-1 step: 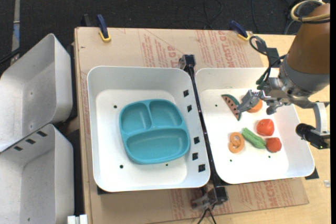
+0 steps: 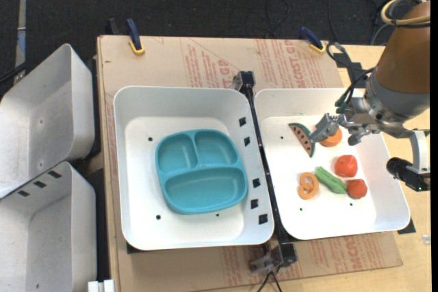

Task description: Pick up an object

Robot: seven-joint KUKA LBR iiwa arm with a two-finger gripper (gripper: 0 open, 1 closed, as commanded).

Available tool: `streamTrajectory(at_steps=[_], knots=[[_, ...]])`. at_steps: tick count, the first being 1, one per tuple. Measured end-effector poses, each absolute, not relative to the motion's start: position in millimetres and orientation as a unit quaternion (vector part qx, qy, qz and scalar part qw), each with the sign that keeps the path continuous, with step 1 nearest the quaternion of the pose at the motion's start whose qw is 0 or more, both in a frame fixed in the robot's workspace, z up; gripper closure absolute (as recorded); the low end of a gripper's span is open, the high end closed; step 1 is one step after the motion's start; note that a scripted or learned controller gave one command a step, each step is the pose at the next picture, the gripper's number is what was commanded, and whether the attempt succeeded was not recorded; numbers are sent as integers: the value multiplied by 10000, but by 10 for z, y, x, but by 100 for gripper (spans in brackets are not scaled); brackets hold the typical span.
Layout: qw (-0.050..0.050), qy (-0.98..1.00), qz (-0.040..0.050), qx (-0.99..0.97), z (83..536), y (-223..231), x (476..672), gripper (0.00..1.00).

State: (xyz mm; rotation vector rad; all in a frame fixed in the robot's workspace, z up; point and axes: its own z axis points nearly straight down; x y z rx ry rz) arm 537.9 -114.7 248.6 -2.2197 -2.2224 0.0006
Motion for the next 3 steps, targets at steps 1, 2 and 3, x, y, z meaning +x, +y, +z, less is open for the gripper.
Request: streamTrajectory(at_steps=[1,2,3], knots=[[24,-7068,17,-7074,1869,-1113,5434,0],[28,-7065,18,-7077,1234,-1063,5403,0],[5,-7066,3,-7076,909,-1056,5404,0]])
